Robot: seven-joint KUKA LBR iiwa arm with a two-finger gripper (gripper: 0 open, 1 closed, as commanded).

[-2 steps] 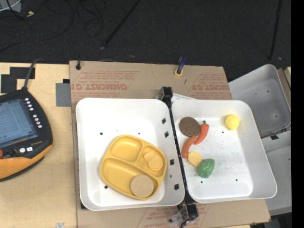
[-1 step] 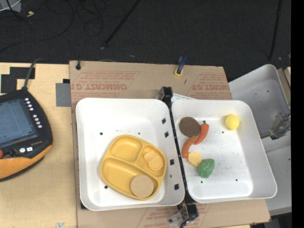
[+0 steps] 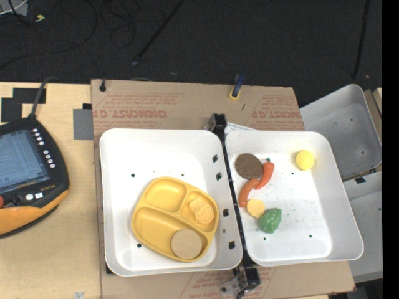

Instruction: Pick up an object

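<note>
Toy food lies in the right bin — a yellow ball apart from the rest, then a brown disc, orange carrot, small yellow piece and green broccoli close together. The left bin holds a yellow divided plate with a tan disc. What the gripper is doing — cannot tell.

Bench: cardboard sheet, two white bins, pendant.
</note>
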